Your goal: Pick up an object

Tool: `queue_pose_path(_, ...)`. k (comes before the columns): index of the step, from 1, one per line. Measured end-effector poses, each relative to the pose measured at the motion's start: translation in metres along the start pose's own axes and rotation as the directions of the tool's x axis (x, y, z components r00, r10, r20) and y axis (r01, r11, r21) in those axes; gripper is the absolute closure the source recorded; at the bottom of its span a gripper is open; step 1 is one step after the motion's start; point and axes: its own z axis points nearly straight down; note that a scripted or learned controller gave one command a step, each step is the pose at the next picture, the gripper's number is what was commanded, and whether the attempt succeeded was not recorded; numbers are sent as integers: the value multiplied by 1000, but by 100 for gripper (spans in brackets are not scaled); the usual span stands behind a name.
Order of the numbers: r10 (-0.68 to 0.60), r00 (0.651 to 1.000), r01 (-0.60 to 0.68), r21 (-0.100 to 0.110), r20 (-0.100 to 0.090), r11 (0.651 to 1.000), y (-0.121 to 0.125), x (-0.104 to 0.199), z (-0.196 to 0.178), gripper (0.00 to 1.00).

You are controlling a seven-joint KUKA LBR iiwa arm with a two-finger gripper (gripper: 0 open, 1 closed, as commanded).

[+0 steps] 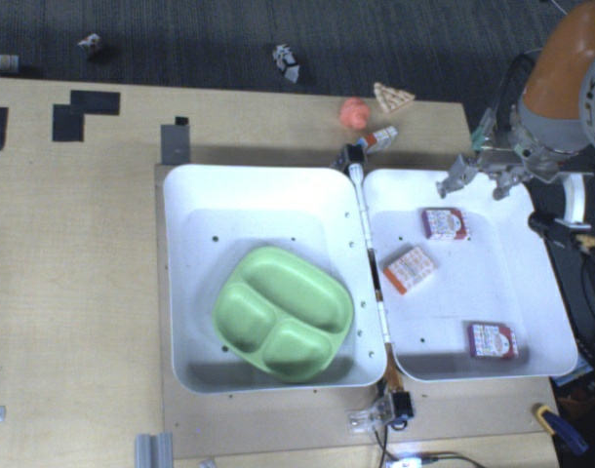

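Note:
A green divided plate (pixel 283 310) lies tilted in the left bin (pixel 190 261). The right bin (pixel 541 291) holds three small items: a red and white packet (pixel 445 224) near the back, an orange and white box (pixel 410 269) toward the left, and another red packet (pixel 491 340) near the front. My gripper (pixel 480 183) hangs over the back edge of the right bin, just behind and to the right of the back packet. Its fingers are spread open and nothing sits between them.
On the bench behind the bins lie a pink ball (pixel 354 113), a tan wedge (pixel 393 97) and a small marker (pixel 376 141). Black patches (pixel 83 110) mark the bench at the far left. Cables and clips (pixel 390 412) sit at the front between the bins.

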Motion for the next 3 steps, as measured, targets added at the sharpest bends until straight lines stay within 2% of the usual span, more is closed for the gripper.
queue_pose_path(1, 0, 1000, 0, 5, -2, 1000, -42, 43, 118, 0)
queue_pose_path(2, 3, 1000, -3, -4, 0, 1000, -80, 39, 124, 0)
queue_pose_path(3, 1, 1000, -1, -10, 1, 1000, -78, 40, 112, 100)
